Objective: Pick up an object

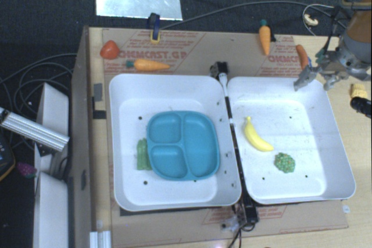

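A yellow banana [256, 135] lies in the right bin [325, 125], left of centre. A green broccoli piece [284, 162] sits just below and right of it. My gripper [317, 79] hangs open over the far right corner of the right bin, its two grey fingers spread apart with nothing between them. It is well above and to the right of the banana.
The left bin [125, 125] holds a blue divided plate [182, 145] and a green item [142, 155] at the plate's left edge. On the cardboard behind the bins lie a tomato [109, 50], two carrots [151, 65] [265, 38] and an orange piece [302, 56].
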`<act>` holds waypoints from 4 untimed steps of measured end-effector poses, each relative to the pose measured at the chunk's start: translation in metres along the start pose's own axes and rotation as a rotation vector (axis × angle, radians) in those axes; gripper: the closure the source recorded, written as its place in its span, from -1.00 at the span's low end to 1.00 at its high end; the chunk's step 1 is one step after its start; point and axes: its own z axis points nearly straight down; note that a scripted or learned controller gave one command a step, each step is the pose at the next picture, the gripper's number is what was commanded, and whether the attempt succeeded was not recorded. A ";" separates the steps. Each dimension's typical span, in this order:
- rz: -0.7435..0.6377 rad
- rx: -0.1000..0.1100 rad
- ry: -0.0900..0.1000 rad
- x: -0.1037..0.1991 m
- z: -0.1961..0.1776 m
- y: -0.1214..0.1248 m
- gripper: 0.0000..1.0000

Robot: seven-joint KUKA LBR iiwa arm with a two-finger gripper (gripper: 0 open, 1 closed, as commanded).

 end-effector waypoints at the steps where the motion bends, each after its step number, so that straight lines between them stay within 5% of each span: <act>1: 0.001 0.003 0.001 0.014 0.056 -0.079 -1.00; 2: 0.002 0.002 0.001 0.063 0.061 -0.156 -1.00; 3: 0.003 -0.007 -0.004 0.078 0.117 -0.162 -1.00; 4: -0.001 0.000 0.001 0.093 0.120 -0.079 -1.00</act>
